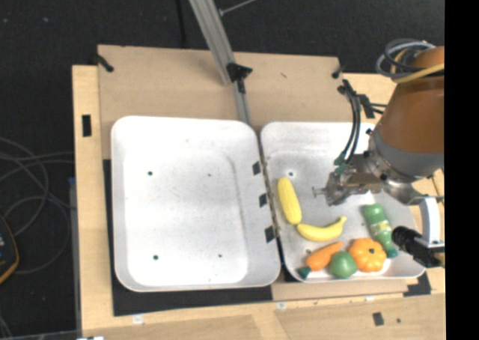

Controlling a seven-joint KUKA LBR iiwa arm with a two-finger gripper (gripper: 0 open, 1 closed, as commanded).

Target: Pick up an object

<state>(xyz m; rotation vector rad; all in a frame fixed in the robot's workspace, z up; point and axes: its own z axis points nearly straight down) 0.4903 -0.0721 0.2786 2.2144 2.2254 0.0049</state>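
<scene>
Camera view looks down on the right bin (314,140), where the pickable things lie bunched toward the near side: a corn cob (289,199) beside the bin's left wall, a banana (322,230) curving just below it and almost touching its lower end, then a carrot (323,256), a green round fruit (343,265) and a small orange pumpkin (367,253) packed together along the front wall, with a green bottle-like piece (378,227) to the right of them. My hand (343,186) hangs low over the middle of this bin, just right of the corn and above the banana; it is a dark blur from up here, so whether it is spread or closed I cannot tell, and I see nothing caught in it. My arm (412,117), with its orange band, comes in from the right over the bin's rim. To the left sits the other white bin (131,204), its edge meeting this one, both resting on the bench (172,80).
</scene>
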